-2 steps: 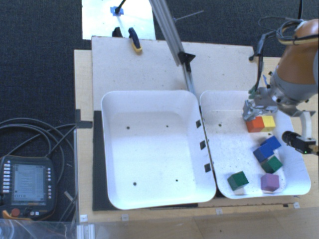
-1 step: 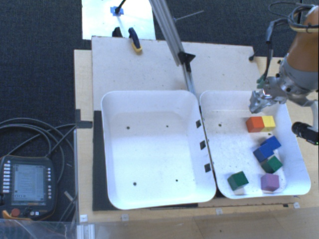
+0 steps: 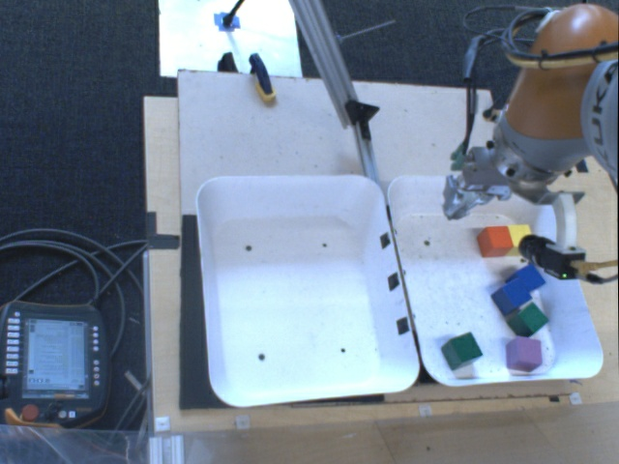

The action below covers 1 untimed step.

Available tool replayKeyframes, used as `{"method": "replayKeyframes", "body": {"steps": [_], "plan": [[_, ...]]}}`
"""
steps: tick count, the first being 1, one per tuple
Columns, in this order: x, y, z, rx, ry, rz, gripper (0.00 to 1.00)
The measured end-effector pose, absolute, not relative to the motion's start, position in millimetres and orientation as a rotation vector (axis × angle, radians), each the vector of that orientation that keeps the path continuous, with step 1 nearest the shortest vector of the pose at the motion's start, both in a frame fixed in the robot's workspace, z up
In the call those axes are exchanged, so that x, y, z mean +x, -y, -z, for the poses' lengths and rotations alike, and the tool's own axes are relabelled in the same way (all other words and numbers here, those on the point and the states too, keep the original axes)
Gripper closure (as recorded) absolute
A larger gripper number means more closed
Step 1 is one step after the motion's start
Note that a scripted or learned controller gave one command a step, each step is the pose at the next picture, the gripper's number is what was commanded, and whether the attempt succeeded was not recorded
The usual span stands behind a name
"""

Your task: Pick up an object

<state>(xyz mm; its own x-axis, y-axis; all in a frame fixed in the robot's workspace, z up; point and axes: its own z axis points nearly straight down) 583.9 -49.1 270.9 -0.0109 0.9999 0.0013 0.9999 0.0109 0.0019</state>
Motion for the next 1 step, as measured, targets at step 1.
{"method": "replayKeyframes", "body": {"steps": [1], "plan": [[610.2, -2.6, -264.3, 2.209, -2.232, -0.005, 1.0]]}}
